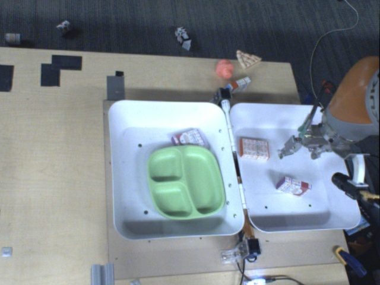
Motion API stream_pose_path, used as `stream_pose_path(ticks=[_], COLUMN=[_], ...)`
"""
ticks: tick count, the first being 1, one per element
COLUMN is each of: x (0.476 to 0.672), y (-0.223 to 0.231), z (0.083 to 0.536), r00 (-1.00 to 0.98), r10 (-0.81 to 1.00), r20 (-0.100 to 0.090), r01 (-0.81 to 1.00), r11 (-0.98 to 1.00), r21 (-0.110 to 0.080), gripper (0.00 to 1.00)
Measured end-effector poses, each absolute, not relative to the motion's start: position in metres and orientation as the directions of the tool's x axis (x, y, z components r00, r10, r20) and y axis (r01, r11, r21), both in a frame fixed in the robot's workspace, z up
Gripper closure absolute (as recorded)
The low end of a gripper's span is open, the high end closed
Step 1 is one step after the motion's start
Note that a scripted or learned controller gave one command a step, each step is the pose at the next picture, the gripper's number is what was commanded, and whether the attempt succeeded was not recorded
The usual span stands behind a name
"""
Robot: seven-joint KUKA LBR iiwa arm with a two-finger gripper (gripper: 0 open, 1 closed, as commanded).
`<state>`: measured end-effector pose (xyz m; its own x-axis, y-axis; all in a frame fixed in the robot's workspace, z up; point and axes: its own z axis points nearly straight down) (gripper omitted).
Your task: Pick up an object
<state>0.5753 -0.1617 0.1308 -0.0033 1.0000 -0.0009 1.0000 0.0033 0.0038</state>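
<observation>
My gripper [301,151] hangs over the right bin [332,218], at its upper middle, on the grey arm with the orange band [356,97] coming in from the right. Its fingers are spread open, with nothing between them. A red and white box [254,148] lies flat just left of the gripper, apart from it. A smaller red and white packet [293,186] lies below the gripper on the bin floor. In the left bin [122,159] rests a green divided plate [185,180], with another red and white packet [189,137] at its far edge.
A ridge [233,159] separates the two bins. Behind the bins on the bench lie a pink ball [224,69], a wedge-shaped toy [248,59] and a small tube [237,85]. Cables and a clip [246,251] sit at the front edge.
</observation>
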Motion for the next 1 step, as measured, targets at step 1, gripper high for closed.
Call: stream_pose_path(ticks=[1], x=[0.4884], y=[-0.1231], z=[0.0867], r00=[-0.002], r10=[1.0], r20=[-0.001], r01=[1.0], r11=[0.002], r21=[0.006], gripper=[0.0])
